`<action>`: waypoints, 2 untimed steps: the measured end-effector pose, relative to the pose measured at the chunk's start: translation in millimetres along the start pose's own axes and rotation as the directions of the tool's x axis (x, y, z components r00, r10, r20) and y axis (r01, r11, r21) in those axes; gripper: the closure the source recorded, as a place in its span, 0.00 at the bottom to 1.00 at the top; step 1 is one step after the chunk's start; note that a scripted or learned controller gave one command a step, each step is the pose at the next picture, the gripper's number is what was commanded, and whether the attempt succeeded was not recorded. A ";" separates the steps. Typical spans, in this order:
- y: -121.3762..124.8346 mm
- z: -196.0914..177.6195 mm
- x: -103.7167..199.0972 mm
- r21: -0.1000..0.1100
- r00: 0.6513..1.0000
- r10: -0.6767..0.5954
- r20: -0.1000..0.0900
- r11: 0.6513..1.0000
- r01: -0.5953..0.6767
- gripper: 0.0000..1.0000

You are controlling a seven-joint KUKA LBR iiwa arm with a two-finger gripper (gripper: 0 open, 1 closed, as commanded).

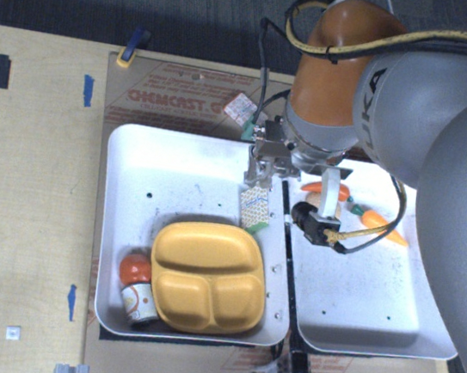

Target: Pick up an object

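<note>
Hovering over the left bin (117, 207), the gripper (260, 181) sits by a small patterned packet (254, 206), poss. touching; can't tell jaws' state. Nothing lifted yet, so the grasp & raise remain.

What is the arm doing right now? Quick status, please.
Gripper low over left bin, at its right wall, just above a small patterned packet. Grasp unconfirmed. Yellow tray and small bottle lie nearer the front, not obstructing.
</note>
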State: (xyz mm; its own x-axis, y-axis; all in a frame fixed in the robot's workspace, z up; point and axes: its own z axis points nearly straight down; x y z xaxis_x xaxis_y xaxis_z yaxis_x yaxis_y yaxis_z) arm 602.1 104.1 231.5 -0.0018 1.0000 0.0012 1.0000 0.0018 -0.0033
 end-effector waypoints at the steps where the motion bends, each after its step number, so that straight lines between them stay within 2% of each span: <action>1: 2.8 17.8 36.2 0.000 1.000 0.000 0.001 1.000 0.000 1.00; 2: 3.5 7.3 36.5 -0.002 1.000 -0.001 0.001 1.000 0.001 1.00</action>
State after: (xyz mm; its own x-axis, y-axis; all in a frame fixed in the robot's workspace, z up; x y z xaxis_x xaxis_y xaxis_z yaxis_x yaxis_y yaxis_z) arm 605.4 140.6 224.2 -0.0023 1.0000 0.0000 1.0000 0.0023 -0.0014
